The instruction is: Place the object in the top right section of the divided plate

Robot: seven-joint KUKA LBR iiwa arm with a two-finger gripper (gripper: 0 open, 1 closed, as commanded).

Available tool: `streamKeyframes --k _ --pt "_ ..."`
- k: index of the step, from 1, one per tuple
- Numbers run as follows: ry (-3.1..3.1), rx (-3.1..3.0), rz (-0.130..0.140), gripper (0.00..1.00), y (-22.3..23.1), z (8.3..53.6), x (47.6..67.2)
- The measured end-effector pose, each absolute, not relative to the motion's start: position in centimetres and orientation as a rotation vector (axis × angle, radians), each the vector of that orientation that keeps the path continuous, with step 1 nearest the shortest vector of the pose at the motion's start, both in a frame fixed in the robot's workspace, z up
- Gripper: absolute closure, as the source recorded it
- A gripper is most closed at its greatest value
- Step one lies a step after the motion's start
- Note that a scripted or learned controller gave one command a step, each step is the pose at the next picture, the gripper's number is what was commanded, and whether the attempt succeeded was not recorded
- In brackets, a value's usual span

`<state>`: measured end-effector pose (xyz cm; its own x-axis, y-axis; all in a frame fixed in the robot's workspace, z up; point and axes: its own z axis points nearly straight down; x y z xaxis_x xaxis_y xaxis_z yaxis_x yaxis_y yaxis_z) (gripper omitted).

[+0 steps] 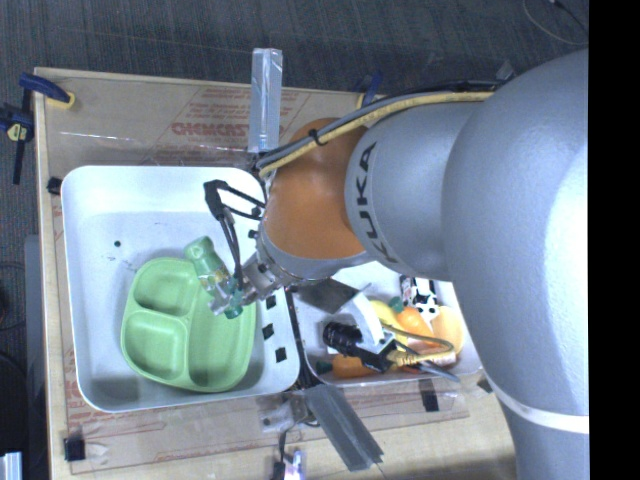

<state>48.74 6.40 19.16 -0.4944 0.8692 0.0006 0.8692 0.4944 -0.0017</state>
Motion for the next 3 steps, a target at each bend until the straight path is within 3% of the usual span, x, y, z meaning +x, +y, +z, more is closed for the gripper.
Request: streamKeyframes --k 1,2,3 --pt "-2.683 -1.63 0.004 1.0 9.1 19.1 51.5" --pt "-2.803 -1.408 0.006 1.0 12.2 13.3 51.0" --pt "-2.618 -1.733 0.001 1.0 13.3 10.9 58.3"
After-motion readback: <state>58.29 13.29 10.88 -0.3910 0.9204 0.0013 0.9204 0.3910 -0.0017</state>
